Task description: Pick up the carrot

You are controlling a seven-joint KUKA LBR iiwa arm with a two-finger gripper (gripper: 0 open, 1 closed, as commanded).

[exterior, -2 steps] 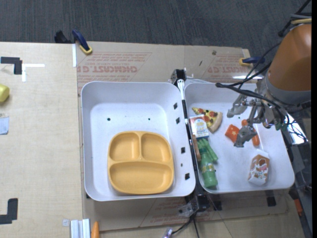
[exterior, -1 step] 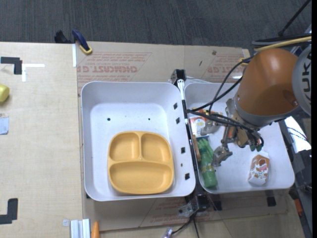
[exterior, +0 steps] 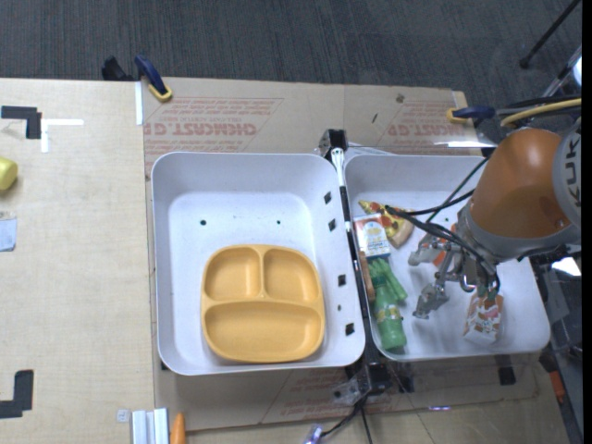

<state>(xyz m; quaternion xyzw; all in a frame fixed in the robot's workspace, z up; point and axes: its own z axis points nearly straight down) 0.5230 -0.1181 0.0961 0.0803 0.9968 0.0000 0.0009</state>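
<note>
A grey KUKA arm with an orange band is shown reaching from the right into the right-hand shallow white plastic bin (exterior: 518, 340), so that its two-finger metal gripper (exterior: 450, 285) is hung low over the bin's middle, just beside a white packet with red and orange print (exterior: 484, 319). Whether the gripper is released or clenched cannot be told, and nothing is seen grasped in it. The carrot (exterior: 400, 231) is taken, with some doubt, to be the small orange-tan tapered piece lying flat near the bin's far left, beside a white and red carton (exterior: 373, 239) and beyond a green plastic bottle (exterior: 390, 317); it lies apart from the gripper. A yellow-orange three-compartment plastic plate (exterior: 264, 303) is set in the left-hand white bin (exterior: 176, 248), away from the work.
</note>
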